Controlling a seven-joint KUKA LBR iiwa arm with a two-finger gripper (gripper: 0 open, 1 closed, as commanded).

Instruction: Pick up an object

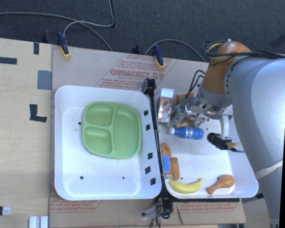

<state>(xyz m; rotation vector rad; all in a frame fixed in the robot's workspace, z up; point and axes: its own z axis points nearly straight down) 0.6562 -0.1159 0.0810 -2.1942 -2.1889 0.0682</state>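
The table [15, 126] ran out of view on the left and at the bottom, and a cardboard sheet [126, 73] under the bins covered most of its middle. The grey arm [260, 104] came in from the right, cut off by the edge, and hid the right bin's far right corner.

The left bin [65, 179] held a green divided plate [112, 129] lying flat toward its far side. The right bin [202, 159] held everything else.

A banana [185, 186] lay at its near edge, with an orange drumstick-shaped toy [220, 183] just to its right. A row of orange and blue pieces [167, 162] lay along the left wall; what they were could not be made out. A blue bottle [189, 133] lay on its side farther back, and a small carton [164, 107] stood in the far left corner.

The gripper [185, 114] sat low between the carton and the bottle, just behind the bottle, over a brownish clutter too tangled to identify. Whether the gripper was wide, narrow or holding anything could not be told, since the wrist hardware covered it.
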